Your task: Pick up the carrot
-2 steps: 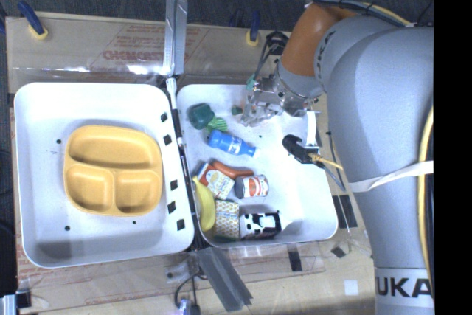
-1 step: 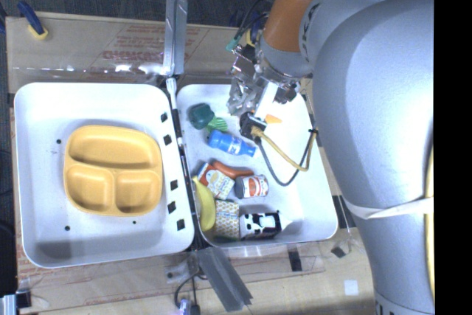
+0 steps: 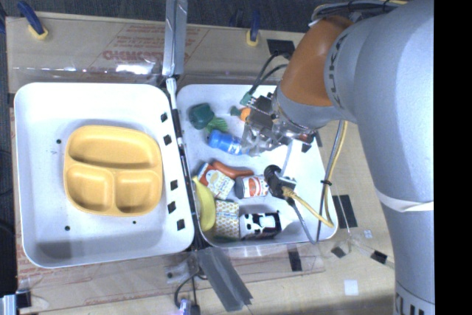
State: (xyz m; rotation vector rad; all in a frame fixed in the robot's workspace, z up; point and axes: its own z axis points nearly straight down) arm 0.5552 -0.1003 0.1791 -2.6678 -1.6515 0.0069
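Now I hover my gripper (image 3: 254,138) over the right bin (image 3: 310,192), reaching for the carrot (image 3: 244,113) at upper centre; next, descend squarely.

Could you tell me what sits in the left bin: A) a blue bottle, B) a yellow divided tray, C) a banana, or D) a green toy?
B: the yellow divided tray lies alone in the left bin, while the banana is in the right bin.
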